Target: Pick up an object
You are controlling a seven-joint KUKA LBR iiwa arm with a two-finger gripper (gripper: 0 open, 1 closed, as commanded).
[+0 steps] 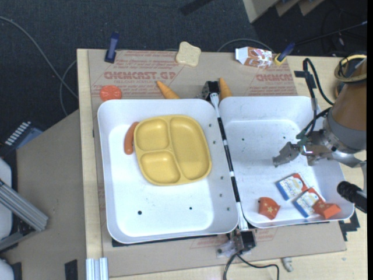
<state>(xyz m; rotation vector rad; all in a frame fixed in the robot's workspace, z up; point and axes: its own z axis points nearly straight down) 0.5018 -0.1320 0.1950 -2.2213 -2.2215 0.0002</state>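
The grey arm with the orange band comes in over the right edge of the table, and its end effector (287, 154) hangs over the middle of the right shallow white bin (256, 112). Can't tell if it's apart or together, it's too small and dark, but nothing shows between its tips.

Along that bin's near edge sit a red rounded toy piece (268, 207), a small blue-and-white packet (291, 185), a second blue-and-white packet (308, 201) just beside it, and a little orange block (330, 211) in the near right corner.

The left white bin (116, 214) carries a yellow three-compartment plastic plate (172, 149) with a red-orange toy sausage (129, 137) touching its left side.
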